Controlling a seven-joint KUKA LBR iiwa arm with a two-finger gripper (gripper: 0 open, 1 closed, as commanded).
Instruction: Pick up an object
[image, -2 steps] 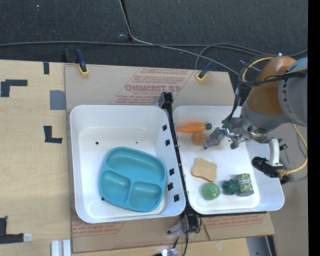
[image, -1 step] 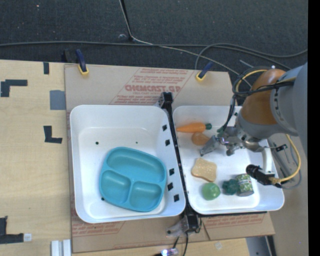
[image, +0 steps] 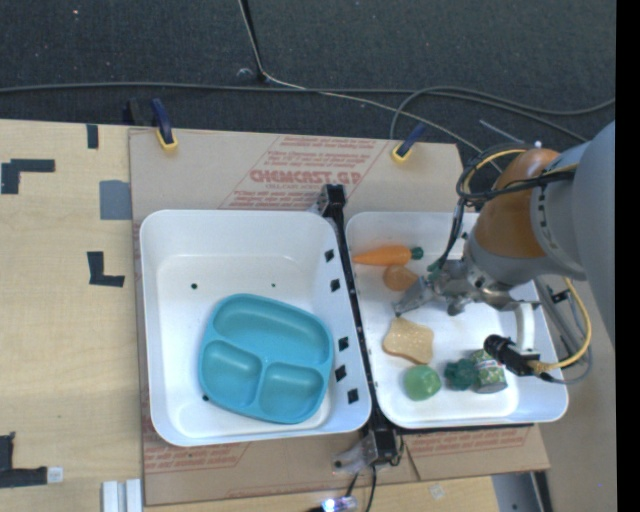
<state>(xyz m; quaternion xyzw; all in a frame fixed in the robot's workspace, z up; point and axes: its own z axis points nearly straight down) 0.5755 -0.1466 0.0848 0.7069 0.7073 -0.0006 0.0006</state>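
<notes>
**White bins, one arm reaching into the right-hand one**

Grey and orange are filling the right side of what we are seeing: the arm (image: 545, 215) is reaching in over the right bin (image: 545, 405). Its gripper (image: 418, 292) is hanging low inside that bin, and we are reading its two fingers as spread apart, with nothing pinched between them. One fingertip is sitting just beside a small orange-brown piece (image: 399, 277), which is lying right below a carrot (image: 382, 256) near the bin's far wall.

We are also seeing a tan bread-like slice (image: 409, 341) lying near the bin's middle, just below the gripper. A green round object (image: 422, 382) is resting toward the near wall, and a dark green leafy object (image: 474, 373) is lying beside it, to its right.

In the left bin (image: 160, 240) a teal divided tray (image: 266, 357) is lying flat, its three compartments facing up. Both bins are sitting side by side on a cardboard sheet (image: 290, 170), touching along a black divider.
</notes>
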